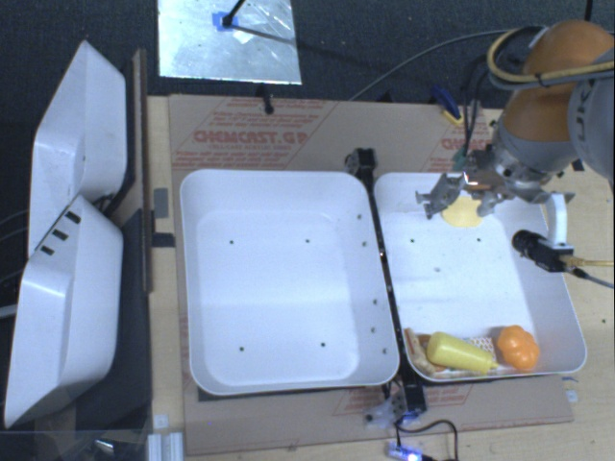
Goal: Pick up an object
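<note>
Two shallow white bins sit side by side on a sheet of cardboard (252, 134) with red lettering, and a dark strip (381, 257) runs between them. The left bin (207, 353) shows its bare white floor, marked with a few small dark dots. The right bin (557, 305) holds things at two ends. At its near edge a yellow oblong thing (461, 351) lies just beside an orange ball (519, 347). Both sit close to, or partly on, a flat tan piece (428, 365) pressed against the bin's near wall. At the far end of this bin lies a pale yellow piece (463, 214), well apart from the other three. The gripper (461, 198) hangs directly over it, on the grey arm (538, 133) that reaches in from the right. The gripper's metal parts cover the upper part of the pale yellow piece, so its full shape cannot be made out. It is also unclear whether the gripper touches the piece, and whether the jaws are spread or closed around it cannot be told. The tan piece is mostly hidden under the oblong thing and against the bin wall, and what it is stays unclear. Beyond the bins a silvery sheet (226, 22) lies on the dark floor, and white moulded shells (67, 229) stand at the left.
</note>
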Robot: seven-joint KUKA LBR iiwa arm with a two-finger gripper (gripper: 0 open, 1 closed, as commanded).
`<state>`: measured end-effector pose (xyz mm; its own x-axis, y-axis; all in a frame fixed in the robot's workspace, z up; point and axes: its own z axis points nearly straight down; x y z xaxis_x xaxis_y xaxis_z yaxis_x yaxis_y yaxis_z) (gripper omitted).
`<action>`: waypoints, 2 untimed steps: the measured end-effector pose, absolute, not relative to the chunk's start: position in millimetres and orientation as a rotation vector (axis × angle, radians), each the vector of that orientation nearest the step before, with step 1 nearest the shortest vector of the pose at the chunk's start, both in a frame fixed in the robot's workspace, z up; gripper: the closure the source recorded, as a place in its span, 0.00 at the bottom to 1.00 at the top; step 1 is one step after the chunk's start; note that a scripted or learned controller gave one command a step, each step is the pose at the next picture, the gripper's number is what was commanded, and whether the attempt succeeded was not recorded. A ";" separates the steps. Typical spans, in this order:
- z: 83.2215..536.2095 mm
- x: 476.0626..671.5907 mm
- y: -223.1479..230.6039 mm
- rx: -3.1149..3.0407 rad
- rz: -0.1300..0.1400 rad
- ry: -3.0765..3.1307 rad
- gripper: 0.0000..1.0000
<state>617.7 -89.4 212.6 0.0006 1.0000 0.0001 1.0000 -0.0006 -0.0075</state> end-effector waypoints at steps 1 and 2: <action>217.1 619.3 -89.3 -2.222 -0.001 -2.222 0.00; 173.4 615.5 -94.6 -2.220 0.003 -2.220 0.00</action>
<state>615.5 -94.6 173.4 0.0002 1.0000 0.0002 1.0000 -0.0002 -0.0027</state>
